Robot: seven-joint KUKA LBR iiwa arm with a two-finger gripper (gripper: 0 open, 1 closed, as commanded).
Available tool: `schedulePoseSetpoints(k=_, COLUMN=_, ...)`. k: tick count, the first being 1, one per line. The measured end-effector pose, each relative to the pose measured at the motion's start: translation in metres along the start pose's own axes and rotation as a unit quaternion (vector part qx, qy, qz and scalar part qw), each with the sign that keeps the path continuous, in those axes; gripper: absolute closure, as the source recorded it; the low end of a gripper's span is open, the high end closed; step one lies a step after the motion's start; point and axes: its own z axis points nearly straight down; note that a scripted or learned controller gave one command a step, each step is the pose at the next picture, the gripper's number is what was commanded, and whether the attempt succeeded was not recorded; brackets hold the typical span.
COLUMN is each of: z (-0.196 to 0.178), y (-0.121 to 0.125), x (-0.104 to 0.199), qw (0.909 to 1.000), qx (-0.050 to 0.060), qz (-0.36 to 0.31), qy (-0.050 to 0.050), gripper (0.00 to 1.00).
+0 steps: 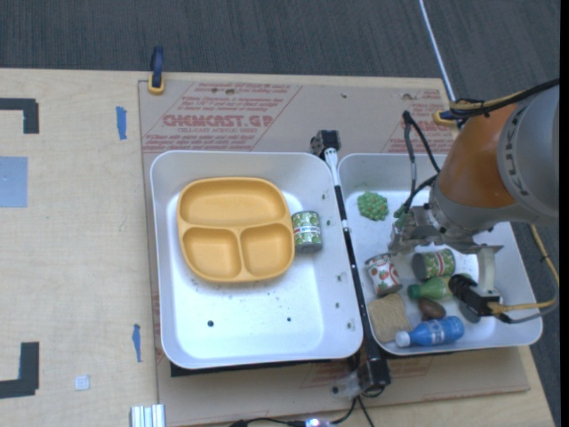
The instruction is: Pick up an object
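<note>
Worktop bins below: claw (411, 236), grip state unclear, should drop squarely over the can (435, 263) beside it.

Yellow-orange divided plate (236, 229) in the white left bin (178, 327). Beside that plate, a green-patterned can (307, 230). Further right: bumpy green lump (373, 205), red-and-white can (383, 274), green-labelled can (435, 263), blue bottle (434, 333) with white cap.

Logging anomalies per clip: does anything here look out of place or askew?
One small can lies on its side in the left bin, against the yellow divided plate, apart from the other items clustered in the right bin.
</note>
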Motion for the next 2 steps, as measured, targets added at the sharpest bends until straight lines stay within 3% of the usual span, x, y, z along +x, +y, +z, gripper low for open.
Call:
schedulePoseSetpoints(k=1, z=0.000, y=0.000, x=0.000, qw=1.0000, qx=0.000, qz=0.000, qy=0.000, gripper=0.00)
schedulePoseSetpoints(k=2, z=0.011, y=-0.020, x=0.000, qw=1.0000, qx=0.001, qz=-0.001, qy=0.001, gripper=0.00)
